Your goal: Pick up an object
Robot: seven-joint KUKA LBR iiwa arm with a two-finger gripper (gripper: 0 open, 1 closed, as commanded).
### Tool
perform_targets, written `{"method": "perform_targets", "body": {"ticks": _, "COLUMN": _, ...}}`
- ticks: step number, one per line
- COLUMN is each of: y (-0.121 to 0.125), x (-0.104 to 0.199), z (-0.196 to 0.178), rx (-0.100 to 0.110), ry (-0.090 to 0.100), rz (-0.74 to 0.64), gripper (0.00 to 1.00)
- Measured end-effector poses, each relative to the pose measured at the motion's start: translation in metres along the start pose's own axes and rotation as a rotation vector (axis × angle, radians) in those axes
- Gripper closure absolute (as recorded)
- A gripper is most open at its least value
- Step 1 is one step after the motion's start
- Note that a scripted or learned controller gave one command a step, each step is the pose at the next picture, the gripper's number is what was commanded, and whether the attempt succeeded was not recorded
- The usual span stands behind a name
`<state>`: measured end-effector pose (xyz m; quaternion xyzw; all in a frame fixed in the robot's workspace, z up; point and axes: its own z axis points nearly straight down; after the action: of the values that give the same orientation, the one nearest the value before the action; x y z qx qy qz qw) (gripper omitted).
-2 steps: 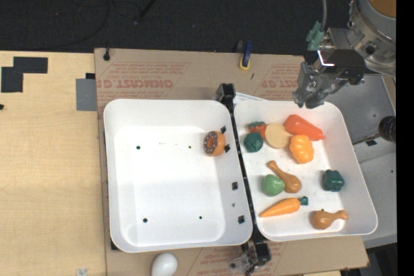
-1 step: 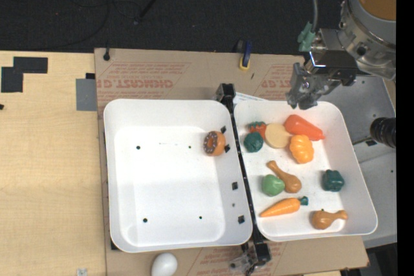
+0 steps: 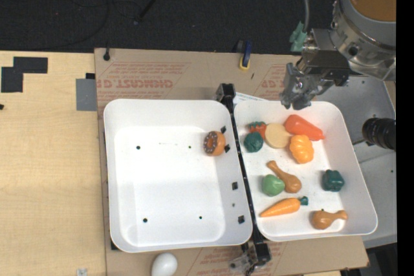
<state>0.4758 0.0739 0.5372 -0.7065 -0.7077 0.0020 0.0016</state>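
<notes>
At the far left we see the tan bench top with black shapes and a grey patch on it, and further in a brown cardboard sheet lying under both bins. A white egg rests on that sheet at about seven o'clock of the view, just outside the left bin's front edge.

The left bin holds one thing — a small doughnut-like toy with dark sprinkles, pressed against the bin's right wall near three o'clock.

A black clamp strip runs between the two bins. In the right bin the toys crowd together: a dark green vegetable with a red-orange piece just above it, a tan disc touching an orange-red pepper, and a yellow-orange pumpkin just below them. Toward the centre lie a brown drumstick and a green piece touching it, then a carrot at six o'clock, a second drumstick at five o'clock, and a dark green pepper near three o'clock.

The gripper hangs at about twelve o'clock of the right bin, over its back rim, with the orange-red pepper just below. Its fingers point down close together, and we cannot tell how far apart they stand or whether anything is between them.
</notes>
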Motion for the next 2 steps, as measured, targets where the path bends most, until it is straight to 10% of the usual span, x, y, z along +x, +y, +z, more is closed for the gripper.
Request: {"method": "perform_targets", "body": {"ticks": 2, "y": 0.0003, "x": 0.0251, "z": -0.0003, "rx": -0.002, "ry": 0.000, "rz": 0.000, "gripper": 1.00}}
